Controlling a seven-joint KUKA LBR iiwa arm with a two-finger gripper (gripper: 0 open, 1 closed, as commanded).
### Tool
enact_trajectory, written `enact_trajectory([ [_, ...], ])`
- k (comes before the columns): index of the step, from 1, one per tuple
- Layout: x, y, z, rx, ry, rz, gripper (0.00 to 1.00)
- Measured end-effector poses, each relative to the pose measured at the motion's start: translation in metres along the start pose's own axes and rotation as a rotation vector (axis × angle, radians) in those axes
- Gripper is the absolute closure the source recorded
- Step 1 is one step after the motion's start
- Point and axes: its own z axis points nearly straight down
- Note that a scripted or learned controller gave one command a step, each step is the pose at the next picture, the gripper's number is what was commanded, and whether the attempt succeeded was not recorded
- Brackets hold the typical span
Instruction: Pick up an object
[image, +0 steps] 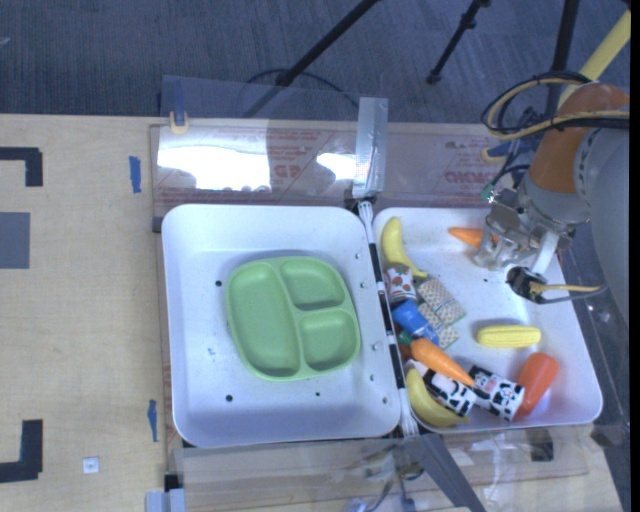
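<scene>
- Pale wooden bench (70, 330) under two shallow white bins; dark blue floor and black stand legs behind.
- Grey two-finger gripper (497, 255) hangs low over the far corner of the right white bin (580, 345); whether it is spread or pressed together cannot be made out.
- Small orange carrot-shaped toy (464, 237) lies just left of the gripper, touching or nearly so; nothing visibly clamped.
- Grey arm with orange band (580, 110) enters from the right, cables looped above it.
- Yellow corn-cob toy (509, 337) mid-bin, near side of the gripper; red-orange pepper-like toy (537, 376) beyond it.
- Along the bin's left wall: yellow banana (393, 243), patterned packet (438, 303), blue bottle (409, 320), larger orange carrot (440, 359), black-and-white cow-print toy (480, 392), second banana (428, 405).
- Left white bin (190, 250) holds a green three-compartment plastic tray (293, 317).
</scene>
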Motion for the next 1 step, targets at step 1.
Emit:
enact_trajectory([
  [1,0.005,0.0112,-0.1048,-0.006,0.001,0.072,1.0],
])
